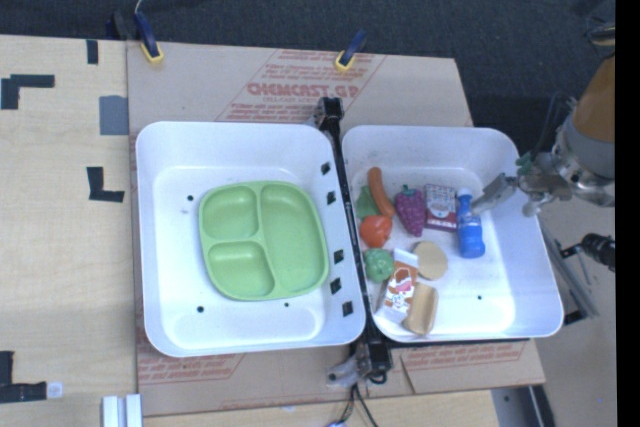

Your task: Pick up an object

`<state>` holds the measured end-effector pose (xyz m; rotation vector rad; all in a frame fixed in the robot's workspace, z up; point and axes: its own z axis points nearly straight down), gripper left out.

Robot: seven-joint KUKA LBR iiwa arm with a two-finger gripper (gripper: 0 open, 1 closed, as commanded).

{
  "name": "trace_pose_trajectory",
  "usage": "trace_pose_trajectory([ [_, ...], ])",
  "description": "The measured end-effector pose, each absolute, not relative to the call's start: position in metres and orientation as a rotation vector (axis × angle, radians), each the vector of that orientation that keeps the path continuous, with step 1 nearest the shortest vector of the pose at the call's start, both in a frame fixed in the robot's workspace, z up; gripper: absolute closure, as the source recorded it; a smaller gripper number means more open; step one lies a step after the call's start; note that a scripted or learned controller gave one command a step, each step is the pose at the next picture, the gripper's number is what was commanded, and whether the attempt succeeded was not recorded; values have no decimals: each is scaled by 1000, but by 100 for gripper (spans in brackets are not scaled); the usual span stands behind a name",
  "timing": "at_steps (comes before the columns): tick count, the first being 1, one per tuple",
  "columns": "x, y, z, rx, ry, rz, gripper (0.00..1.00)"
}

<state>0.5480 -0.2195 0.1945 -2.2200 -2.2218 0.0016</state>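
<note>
The right bin [520, 315] holds several small items. Among them are a blue bottle [468, 229], purple grapes [410, 208], a red-and-white packet [440, 204], an orange carrot [377, 192] and a red tomato [374, 231]. There are also a green broccoli piece [379, 264], a round biscuit [431, 260], a small carton [400, 292] and a bread roll [422, 308]. My gripper [503, 207] hangs over the bin's right side, just right of and above the blue bottle. It is open with nothing between its fingers.
The left bin [165, 165] holds a green divided plate [264, 240]. A black divider clip [330, 113] sits where the two bins meet. Both bins rest on a cardboard sheet [290, 85], and the arm [590, 145] enters from the right.
</note>
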Motion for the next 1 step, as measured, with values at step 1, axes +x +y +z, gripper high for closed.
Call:
trace_pose_trajectory([
  [1,583,-156,95,-2220,-2222,2,0],
])
